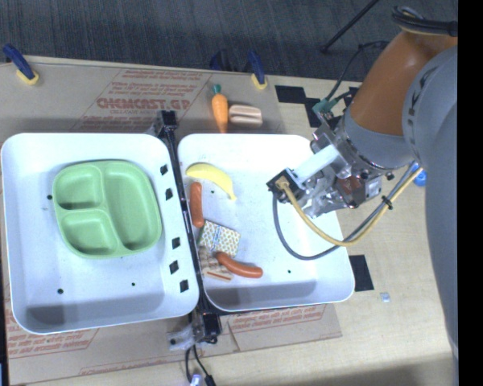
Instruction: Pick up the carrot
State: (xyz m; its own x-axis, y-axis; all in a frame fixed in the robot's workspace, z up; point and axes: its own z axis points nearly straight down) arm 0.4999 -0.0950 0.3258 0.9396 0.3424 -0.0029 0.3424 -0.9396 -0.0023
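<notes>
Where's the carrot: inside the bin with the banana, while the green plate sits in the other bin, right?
Not quite. The camera view shows the carrot outside both bins, on the cardboard beyond the banana's bin. The banana does lie in that bin, and the green plate sits in the other bin.

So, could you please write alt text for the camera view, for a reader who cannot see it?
The carrot lies on cardboard just behind the right bin, outside it, while the claw hovers over that bin's right side. It holds a banana and two sausages; the left bin holds a green plate.
</notes>
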